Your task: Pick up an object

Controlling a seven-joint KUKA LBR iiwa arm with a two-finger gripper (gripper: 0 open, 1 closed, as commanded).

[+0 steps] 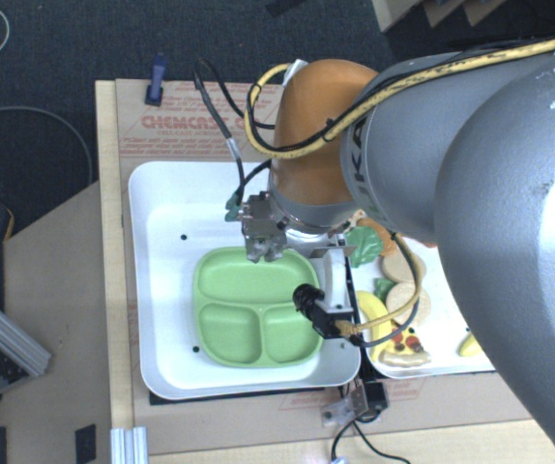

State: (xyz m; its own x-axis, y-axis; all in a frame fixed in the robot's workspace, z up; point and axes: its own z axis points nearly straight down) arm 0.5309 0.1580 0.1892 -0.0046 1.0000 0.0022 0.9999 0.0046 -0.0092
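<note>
A light green divided plate with three compartments lies in the left white bin. My gripper hangs low over the plate's far rim, close to or touching it; I cannot tell which. The grey arm with its orange band comes in from the right and covers much of the right bin. Toy food shows beside the arm there: a green leafy piece, a yellow banana-like piece, a tan round piece and a pizza-like slice.
Both bins stand on a cardboard sheet with red print. A small blue object lies at its far edge. Cables loop around the wrist. Dark floor surrounds the bench.
</note>
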